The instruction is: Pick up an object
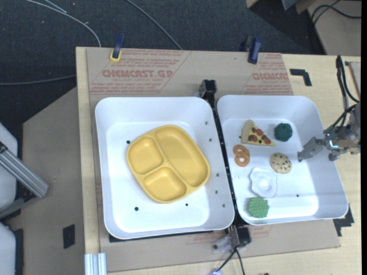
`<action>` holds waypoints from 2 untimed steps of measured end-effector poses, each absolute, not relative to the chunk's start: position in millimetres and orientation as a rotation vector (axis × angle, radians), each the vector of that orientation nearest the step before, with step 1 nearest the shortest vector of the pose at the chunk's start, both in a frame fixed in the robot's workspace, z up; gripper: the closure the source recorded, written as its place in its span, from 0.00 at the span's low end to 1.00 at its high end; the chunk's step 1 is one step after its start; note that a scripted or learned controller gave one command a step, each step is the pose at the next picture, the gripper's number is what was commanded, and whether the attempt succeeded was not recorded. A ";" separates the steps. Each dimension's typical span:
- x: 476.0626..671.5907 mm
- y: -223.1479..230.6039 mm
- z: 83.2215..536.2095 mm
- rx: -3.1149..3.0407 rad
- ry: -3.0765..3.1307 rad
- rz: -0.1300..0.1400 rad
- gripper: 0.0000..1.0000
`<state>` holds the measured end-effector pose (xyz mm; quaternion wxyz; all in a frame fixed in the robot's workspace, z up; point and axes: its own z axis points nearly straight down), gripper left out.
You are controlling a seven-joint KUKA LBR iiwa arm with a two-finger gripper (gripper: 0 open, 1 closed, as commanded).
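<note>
Left bin [109, 171], shallow white plastic: holds one yellow three-compartment plastic tray [167, 162], lying flat and turned at an angle, near the bin's middle.

Brown cardboard-like surface [86, 125] under both bins; red print along its far edge reads "CHEMCAST G.P", repeated mirrored or partly cut off further right. A blue-and-yellow clamp [117, 47] and a blue clamp [253, 49] grip that far edge.

Right bin [327, 202], same white plastic, carries the small toy foods:
- brown pretzel [241, 154], near the bin's left wall
- pizza slice with red dots [256, 134], just beyond the pretzel
- white fried-egg-like piece [263, 183], near centre
- light green bumpy round piece [258, 207], at the near edge
- tan chocolate-chip cookie [280, 163], just right of the egg piece
- dark green round piece [282, 132], just right of the pizza slice

Gripper [307, 150] enters from the right, above the bin's right part, close to the cookie but apart from it. Jaws: cannot tell how far open; nothing seen between them
</note>
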<state>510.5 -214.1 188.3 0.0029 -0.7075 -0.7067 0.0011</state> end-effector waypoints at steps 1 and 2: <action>518.2 -207.4 132.6 -2.218 -2.219 0.001 0.00; 518.9 -207.0 84.5 -2.220 -2.219 -0.001 0.00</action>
